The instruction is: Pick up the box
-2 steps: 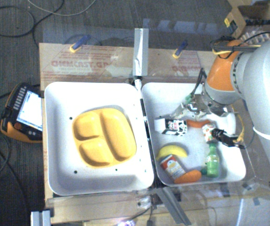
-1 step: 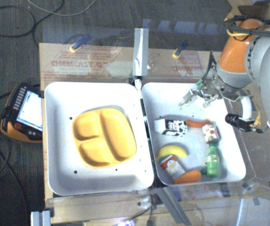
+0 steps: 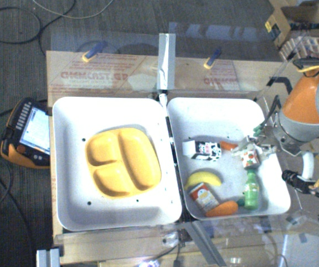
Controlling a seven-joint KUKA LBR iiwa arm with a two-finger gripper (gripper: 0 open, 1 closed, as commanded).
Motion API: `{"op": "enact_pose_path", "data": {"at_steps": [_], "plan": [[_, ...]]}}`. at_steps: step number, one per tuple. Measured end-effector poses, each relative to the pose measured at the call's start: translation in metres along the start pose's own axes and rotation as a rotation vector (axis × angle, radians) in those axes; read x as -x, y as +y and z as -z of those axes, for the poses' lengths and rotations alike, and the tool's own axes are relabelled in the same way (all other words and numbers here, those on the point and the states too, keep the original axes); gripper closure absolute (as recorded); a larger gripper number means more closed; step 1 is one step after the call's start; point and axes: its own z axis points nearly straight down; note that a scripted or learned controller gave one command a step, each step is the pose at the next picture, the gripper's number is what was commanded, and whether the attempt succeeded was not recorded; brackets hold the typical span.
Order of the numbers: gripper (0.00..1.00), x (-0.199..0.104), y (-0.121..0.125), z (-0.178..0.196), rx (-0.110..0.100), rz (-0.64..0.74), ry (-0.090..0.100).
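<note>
In the right bin [image 3: 226, 111], a small white box with a red picture [image 3: 250, 158] lies near the right wall. My gripper [image 3: 258, 143] is directly over its upper edge, reaching in from the right below the orange band [image 3: 305, 102]; whether it touches the box is unclear. A black-and-white carton [image 3: 204, 149] lies on its side in the middle of the same bin, left of the gripper.
Also in the right bin are a green bottle [image 3: 251, 191], a banana [image 3: 204, 178], a red-labelled can [image 3: 203, 197], a carrot [image 3: 223, 208] and a small orange piece [image 3: 229, 146]. The left bin [image 3: 70, 127] holds a yellow divided plate [image 3: 123, 161]. A pendant [image 3: 28, 132] sits beside the bench's left edge.
</note>
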Motion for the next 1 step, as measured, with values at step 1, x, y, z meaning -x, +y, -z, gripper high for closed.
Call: {"op": "enact_pose_path", "data": {"at_steps": [1], "plan": [[0.0,-0.0697,0.0808,-0.037,0.017,-0.368,-0.005]]}}
